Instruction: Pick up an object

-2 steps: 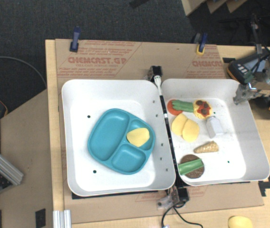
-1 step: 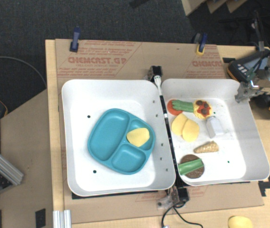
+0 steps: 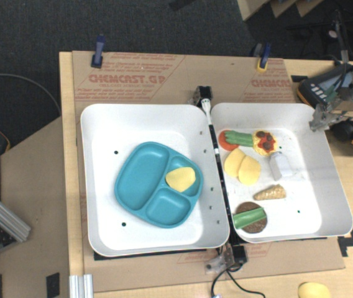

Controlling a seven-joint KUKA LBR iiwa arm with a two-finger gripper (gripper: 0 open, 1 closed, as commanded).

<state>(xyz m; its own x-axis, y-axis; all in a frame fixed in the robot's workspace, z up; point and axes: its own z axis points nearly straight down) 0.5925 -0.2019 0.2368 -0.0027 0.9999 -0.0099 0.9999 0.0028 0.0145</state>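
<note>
The right bin [image 3: 325,179] holds several toy foods: a red and green vegetable [image 3: 235,139], a red and yellow piece [image 3: 265,143], two yellow pieces [image 3: 242,167], a pale translucent item [image 3: 278,165], a tan cone [image 3: 270,194] and a brown round with a green strip [image 3: 250,218]. In the left bin [image 3: 102,141] lies a blue divided plate [image 3: 142,185] with a yellow piece [image 3: 180,179] in its right compartment. My gripper [image 3: 318,121] hangs over the right bin's far right rim, apart from all the objects, with nothing seen in it.
A black divider strip [image 3: 214,151] runs between the two bins. Blue clamps [image 3: 97,51] [image 3: 263,56] hold the cardboard base at the back. A yellow object [image 3: 312,289] lies off the bench at the bottom right. Grey equipment stands at the left edge.
</note>
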